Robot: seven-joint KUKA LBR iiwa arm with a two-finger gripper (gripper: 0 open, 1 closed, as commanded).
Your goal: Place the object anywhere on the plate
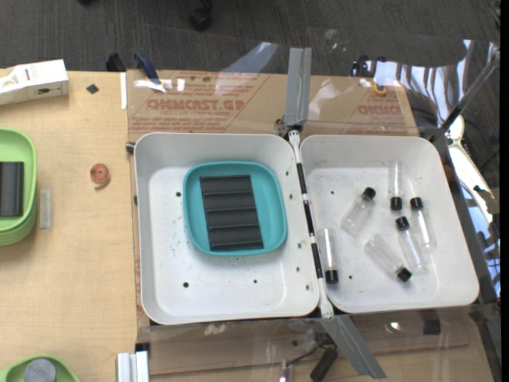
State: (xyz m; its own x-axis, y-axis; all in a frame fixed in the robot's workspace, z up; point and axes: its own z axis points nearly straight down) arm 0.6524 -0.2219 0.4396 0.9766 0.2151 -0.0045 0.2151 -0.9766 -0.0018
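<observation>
A teal plate (235,208) lies in the left white bin (159,285), with a dark ribbed insert (231,212) on its middle. Several clear vials with black caps lie scattered in the right white bin (445,293). One vial (356,212) lies tilted near the bin's centre, another vial (328,253) lies along the left wall, and a third vial (387,257) rests toward the front.
On the wooden bench to the left are a green dish (24,153) holding a dark block, a small reddish disc (99,173) and a white box (32,80). Cardboard (207,102) lies behind the bins. Clear plastic sheeting (469,78) stands at the right.
</observation>
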